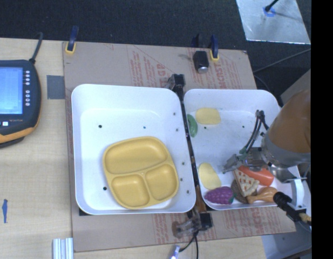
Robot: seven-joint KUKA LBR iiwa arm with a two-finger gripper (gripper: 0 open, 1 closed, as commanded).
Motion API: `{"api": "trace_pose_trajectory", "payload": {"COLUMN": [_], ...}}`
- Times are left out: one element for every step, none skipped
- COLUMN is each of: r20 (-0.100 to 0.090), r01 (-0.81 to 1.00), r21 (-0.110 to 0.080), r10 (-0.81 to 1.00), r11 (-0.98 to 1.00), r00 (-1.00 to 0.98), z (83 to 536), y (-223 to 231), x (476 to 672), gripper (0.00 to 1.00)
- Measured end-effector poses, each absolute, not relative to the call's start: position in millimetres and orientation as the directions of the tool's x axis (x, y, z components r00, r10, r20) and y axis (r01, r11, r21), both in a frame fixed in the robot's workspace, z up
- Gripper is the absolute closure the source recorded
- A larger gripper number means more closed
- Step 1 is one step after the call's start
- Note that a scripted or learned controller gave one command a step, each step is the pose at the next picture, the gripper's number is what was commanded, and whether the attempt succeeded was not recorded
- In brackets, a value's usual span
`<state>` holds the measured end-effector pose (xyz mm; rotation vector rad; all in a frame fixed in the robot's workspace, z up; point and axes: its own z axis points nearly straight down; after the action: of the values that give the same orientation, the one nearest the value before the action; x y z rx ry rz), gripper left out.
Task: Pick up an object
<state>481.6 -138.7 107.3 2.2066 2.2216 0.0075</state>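
My gripper (243,161) hangs low over the front right part of the right bin (236,99). Just below it lie a red-orange toy (257,174) and a wedge-shaped pizza slice (245,185), with a brown sausage-like piece (262,197) by the front wall. A bunch of purple grapes (219,195) and a pale yellow lemon (209,175) sit to the gripper's left. At the back of this bin lie a flat yellow piece (208,116) and a green piece (192,125) against the left wall. The arm's bulk hides the bin's right side.
The left bin (90,107) holds a yellow divided tray (140,171). A teach pendant (9,101) lies on the bench at the far left. Clamps (201,61) stand at the back edge of the board.
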Motion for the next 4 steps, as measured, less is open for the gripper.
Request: {"api": "trace_pose_trajectory", "payload": {"r20": [0.0, 0.0, 0.0, 0.001], "r01": [1.0, 1.0, 1.0, 1.0], "r21": [-0.002, -0.004, -0.005, -0.001], "r10": [1.0, 1.0, 1.0, 1.0], "r11": [0.003, 0.004, 0.008, 0.004], "r00": [-0.003, -0.004, -0.008, -0.004], "z": [92, 91, 101, 167], "y": [-168, -177, -178, -130], "x": [552.1, 502.3, 502.1, 620.1], "gripper": [0.0, 0.0, 1.0, 1.0]}}
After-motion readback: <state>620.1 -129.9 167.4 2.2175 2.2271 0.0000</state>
